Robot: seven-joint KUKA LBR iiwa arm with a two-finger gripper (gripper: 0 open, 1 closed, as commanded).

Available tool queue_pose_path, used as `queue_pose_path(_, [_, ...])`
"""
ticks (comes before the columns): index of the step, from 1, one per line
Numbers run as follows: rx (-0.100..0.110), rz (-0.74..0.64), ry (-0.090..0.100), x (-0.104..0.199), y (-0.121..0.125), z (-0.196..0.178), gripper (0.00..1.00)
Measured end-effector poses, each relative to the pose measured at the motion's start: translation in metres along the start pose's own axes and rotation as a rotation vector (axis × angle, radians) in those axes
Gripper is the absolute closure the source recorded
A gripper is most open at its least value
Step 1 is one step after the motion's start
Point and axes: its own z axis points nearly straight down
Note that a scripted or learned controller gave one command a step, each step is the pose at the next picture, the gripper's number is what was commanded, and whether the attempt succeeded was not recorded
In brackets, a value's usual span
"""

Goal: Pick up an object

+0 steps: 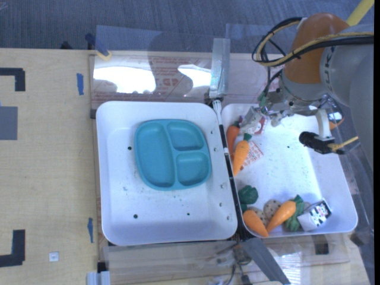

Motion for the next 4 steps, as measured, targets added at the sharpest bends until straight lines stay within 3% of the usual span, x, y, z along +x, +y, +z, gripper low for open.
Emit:
queue_pose_path(1, [-0.010,0.022,-0.002,-0.012,0.002,0.039,0.00])
queue_pose_path(2, [-0.002,0.022,-0.006,-0.015,0.000,0.028,1.00])
queue_pose_path(3, [-0.023,0.114,-0.007,0.064,0.015,-0.067,1.00])
queue_pose_path(4, [-0.011,0.112,-0.004,0.067,0.013,-0.060,0.00])
